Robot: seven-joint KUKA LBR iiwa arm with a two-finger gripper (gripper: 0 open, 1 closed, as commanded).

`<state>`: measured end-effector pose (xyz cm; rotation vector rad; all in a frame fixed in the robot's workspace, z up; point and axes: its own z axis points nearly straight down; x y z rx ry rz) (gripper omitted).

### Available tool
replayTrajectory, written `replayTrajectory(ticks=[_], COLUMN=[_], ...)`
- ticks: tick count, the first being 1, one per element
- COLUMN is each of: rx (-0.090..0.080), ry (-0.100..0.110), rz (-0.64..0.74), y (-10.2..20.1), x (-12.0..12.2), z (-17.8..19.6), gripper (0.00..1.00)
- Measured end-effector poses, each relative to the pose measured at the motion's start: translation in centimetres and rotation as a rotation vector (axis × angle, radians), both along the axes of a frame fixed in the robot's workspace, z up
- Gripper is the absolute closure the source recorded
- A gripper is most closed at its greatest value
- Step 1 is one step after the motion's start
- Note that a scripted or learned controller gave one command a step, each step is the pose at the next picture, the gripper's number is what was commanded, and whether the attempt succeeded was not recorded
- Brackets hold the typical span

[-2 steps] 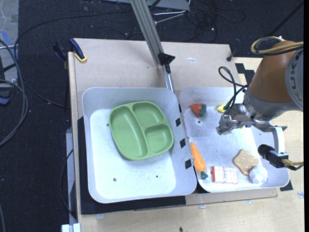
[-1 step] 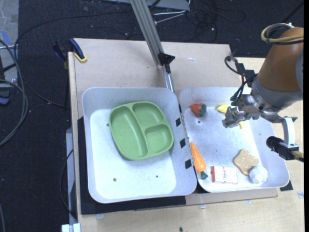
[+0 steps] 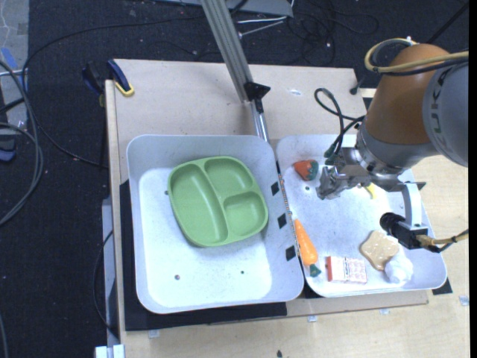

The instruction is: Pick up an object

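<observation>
My two white bins sit side by side: the left bin (image 3: 149,274) holds a green tray (image 3: 218,200), and the right bin (image 3: 350,222) holds a carrot (image 3: 305,243), a piece of toast (image 3: 378,250), a little box (image 3: 347,269) and a red bit (image 3: 304,169). My big arm (image 3: 410,103) leans in from the right and bends down over the far end of the right bin, and my claw (image 3: 329,183) hangs low just beside the red bit, the nearest thing to grab. To do it well I should slide over until the red bit sits right under me, then go straight down and squeeze; I cannot tell how my claw is set now.
</observation>
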<state>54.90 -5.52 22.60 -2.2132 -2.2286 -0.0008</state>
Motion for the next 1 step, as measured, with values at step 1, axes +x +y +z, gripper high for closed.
replayTrajectory(ticks=[1], rx=[0.000], ry=[0.001], rz=[0.000], y=[6.10], x=[-0.13], z=[-0.62], gripper=[1.00])
